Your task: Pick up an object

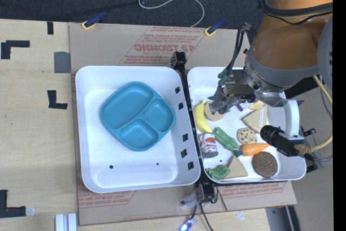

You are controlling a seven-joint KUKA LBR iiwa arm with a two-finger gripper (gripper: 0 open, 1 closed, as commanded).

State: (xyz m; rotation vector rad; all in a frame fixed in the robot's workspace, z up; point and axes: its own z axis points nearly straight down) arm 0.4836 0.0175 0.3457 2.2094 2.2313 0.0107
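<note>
My gripper [220, 107] hangs low in the right bin [208, 76], at its upper-left part. Its dark fingers point down onto a small tan item [214, 114] beside the yellow banana [201, 118]. The arm's bulk hides the bin's upper right. Other toy foods lie below: a green pepper [226, 139], a small red-and-white can [208, 145], an orange carrot [254, 149], a speckled cookie [246, 134], a brown round patty [265, 164], a cheese wedge [253, 117], a tan slice [235, 167] and a green leafy piece [218, 172].
The left bin [89, 81] holds a blue divided plate [137, 115]. Both bins stand on a cardboard sheet [157, 43] on the wooden bench. A white cable [167, 4] loops over the dark cloth behind. A black clamp [179, 59] sits between the bins at the far edge.
</note>
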